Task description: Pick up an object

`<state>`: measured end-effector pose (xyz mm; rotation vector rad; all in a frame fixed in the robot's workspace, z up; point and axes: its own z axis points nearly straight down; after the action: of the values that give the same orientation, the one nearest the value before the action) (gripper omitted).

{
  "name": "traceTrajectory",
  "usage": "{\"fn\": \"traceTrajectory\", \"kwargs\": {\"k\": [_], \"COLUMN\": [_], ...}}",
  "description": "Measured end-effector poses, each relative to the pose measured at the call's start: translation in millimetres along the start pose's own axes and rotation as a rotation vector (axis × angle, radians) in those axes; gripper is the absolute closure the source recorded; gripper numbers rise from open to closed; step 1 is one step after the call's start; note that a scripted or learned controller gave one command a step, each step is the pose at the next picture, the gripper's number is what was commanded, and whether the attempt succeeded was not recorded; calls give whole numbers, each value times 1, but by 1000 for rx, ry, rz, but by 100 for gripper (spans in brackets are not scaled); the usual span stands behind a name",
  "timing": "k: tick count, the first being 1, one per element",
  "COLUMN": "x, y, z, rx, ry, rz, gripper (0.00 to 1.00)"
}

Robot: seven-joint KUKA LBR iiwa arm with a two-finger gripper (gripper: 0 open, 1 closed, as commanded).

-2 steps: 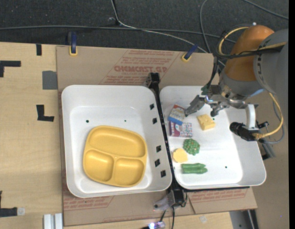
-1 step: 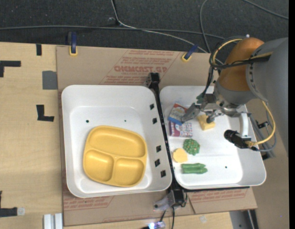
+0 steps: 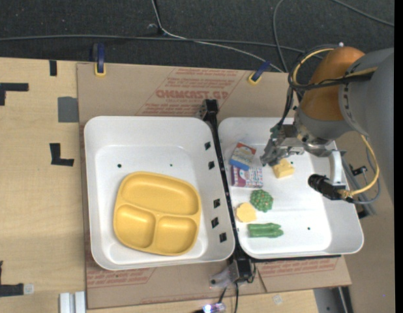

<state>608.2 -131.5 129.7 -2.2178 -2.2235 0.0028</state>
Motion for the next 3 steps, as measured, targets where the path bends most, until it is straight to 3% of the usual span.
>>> {"fn": "traceTrajectory", "kwargs": {"k": [3], "x": [11], "y": [-10], "z": [-159], "rx": [-9], "ry": [-1], "rz": [1], "gripper": [100]}}
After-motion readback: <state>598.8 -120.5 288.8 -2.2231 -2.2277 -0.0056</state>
